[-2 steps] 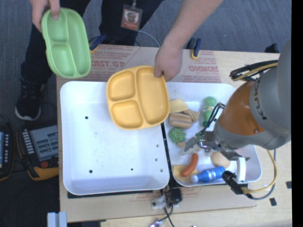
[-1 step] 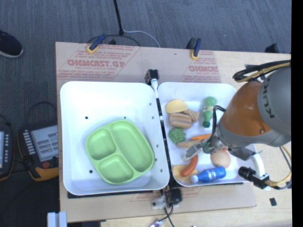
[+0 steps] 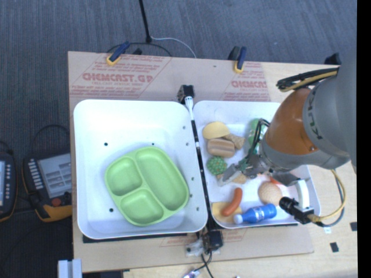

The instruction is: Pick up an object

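**Gripper sitting low in the crowded right bin, grasp unconfirmed**

The gripper (image 3: pixel 236 171) is hanging low over the middle of the right bin (image 3: pixel 301 110), and whether it is clenched or released I cannot tell; the dark tips are blurring into the clutter. Nothing is visibly sitting between them.

Just beside the tips, toward the bin's left wall, a green broccoli-like piece (image 3: pixel 217 165) is lying, likely the target. Above it a brown bun-like item (image 3: pixel 221 147) and a yellow piece (image 3: pixel 215 130) are crowding the upper left corner. Toward the lower edge a red sausage (image 3: pixel 233 202), a blue bottle (image 3: pixel 257 214) and a pale round item (image 3: pixel 268 192) are lying close together.

Risks, judging from this:
- Items are packing tightly, so the tips could be wedging on two things at once or knocking a neighbour aside.
- The green piece is sitting near the divider wall (image 3: pixel 199 155), so a finger could be jamming against it.
- Round toys may be slipping out on the lift.

The left bin (image 3: pixel 93 120) is carrying a green divided plate (image 3: pixel 146 185), well apart from the action.
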Controlling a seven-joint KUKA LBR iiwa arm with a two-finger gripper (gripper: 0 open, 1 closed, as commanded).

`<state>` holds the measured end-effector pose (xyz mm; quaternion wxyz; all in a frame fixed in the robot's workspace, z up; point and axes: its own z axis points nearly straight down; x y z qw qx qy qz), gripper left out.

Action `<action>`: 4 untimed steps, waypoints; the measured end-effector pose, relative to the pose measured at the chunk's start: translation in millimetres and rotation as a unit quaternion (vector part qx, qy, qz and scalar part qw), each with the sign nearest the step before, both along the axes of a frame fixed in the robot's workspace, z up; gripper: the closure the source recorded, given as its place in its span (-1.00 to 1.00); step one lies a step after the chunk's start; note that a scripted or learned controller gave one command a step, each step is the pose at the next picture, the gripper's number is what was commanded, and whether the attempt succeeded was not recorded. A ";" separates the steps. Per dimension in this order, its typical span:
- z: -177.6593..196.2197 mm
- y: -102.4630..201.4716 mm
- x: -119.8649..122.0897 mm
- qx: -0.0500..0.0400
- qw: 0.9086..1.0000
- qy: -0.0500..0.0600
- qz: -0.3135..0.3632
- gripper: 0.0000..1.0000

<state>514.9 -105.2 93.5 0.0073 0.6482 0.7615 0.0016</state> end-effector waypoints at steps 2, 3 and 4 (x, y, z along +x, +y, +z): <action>0.0 4.8 -20.8 -0.005 0.987 -0.009 0.157 -1.00; 11.3 6.9 -21.2 0.000 0.987 -0.006 0.159 1.00; 51.7 -3.4 6.1 0.003 0.995 0.008 0.098 1.00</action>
